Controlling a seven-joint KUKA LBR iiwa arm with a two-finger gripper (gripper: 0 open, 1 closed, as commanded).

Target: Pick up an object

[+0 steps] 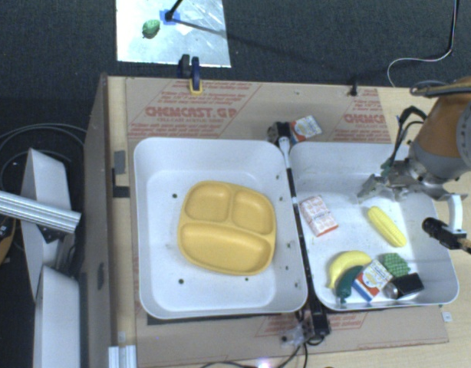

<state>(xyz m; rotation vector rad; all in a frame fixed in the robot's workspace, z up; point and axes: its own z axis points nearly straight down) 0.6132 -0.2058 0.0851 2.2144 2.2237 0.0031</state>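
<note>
Overhead: gripper (385,184) spread wide, holding nothing, over right bin (327,159). Corn cob (387,225) just below and beside fingertips, long axis slanting down-right. Counted there: one corn cob, one banana (347,264), one small carton (318,215). Left bin (155,205): one yellow divided tray (226,227).

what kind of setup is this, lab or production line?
Likely a lab grasping testbench: a grey arm with gripper over two white bins, toy food like a banana and corn cob, loose cables beside the bench.
</note>
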